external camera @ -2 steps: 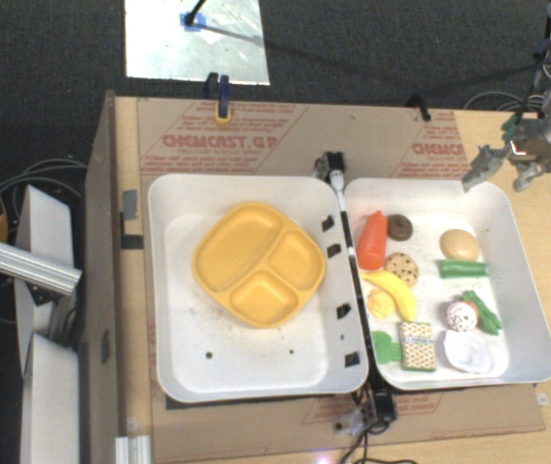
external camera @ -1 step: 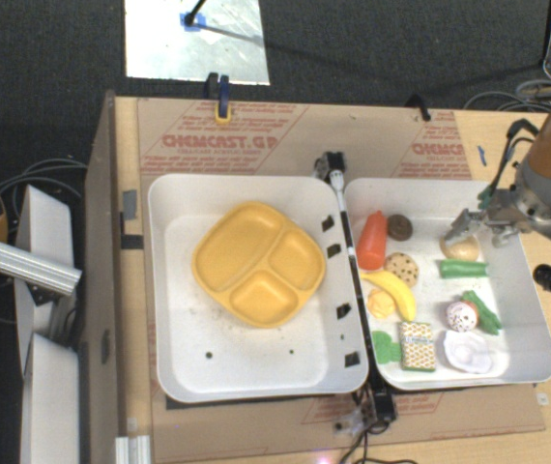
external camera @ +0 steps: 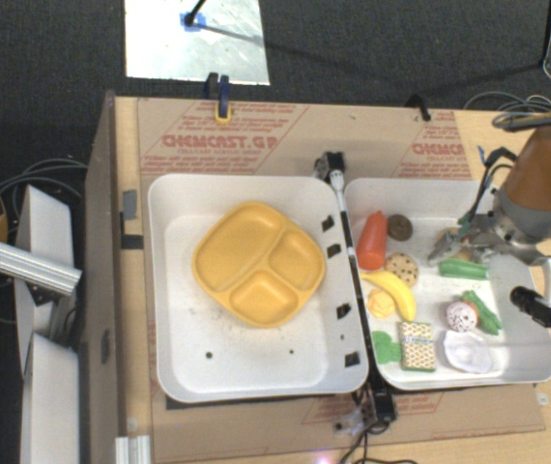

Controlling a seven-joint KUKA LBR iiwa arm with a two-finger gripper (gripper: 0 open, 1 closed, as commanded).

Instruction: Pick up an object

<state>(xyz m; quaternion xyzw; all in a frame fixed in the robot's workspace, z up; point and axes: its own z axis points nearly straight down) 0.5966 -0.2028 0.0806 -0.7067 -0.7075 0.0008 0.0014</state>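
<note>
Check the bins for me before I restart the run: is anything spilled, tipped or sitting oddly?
Nothing stands out. The yellow divided plate lies flat in the left bin, turned at a slant to the bin's edges. The toy foods, such as the banana, all sit inside the right bin.

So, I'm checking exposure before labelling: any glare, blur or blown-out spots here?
Camera view: the foil sheet on the dark floor glares; the white bins look bright but keep detail; toy food such as the banana is sharp; the pincer is slightly soft.
</note>
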